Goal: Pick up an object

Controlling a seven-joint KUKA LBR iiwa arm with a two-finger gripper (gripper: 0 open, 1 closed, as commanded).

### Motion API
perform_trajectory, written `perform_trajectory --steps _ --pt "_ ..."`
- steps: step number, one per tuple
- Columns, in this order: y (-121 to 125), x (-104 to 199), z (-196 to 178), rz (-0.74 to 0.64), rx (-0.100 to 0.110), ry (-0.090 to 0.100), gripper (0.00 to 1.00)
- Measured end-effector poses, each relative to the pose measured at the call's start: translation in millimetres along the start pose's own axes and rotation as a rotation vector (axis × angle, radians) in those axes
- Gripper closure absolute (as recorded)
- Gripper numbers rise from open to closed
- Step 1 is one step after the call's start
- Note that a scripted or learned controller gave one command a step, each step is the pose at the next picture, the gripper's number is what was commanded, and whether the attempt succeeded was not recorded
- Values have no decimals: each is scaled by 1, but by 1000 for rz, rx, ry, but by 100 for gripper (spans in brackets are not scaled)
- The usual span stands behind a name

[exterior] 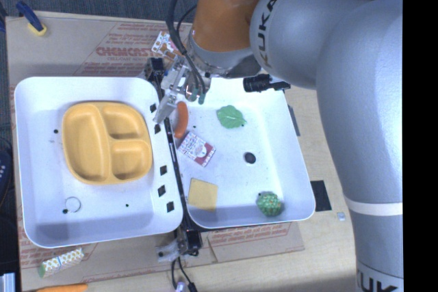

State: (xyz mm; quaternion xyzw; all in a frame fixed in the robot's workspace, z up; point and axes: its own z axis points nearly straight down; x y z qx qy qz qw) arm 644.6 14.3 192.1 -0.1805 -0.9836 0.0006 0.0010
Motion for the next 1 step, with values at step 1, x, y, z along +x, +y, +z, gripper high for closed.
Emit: perform_trajectory --steps 1 --pt "-9 13 0 -128 0 0 0"
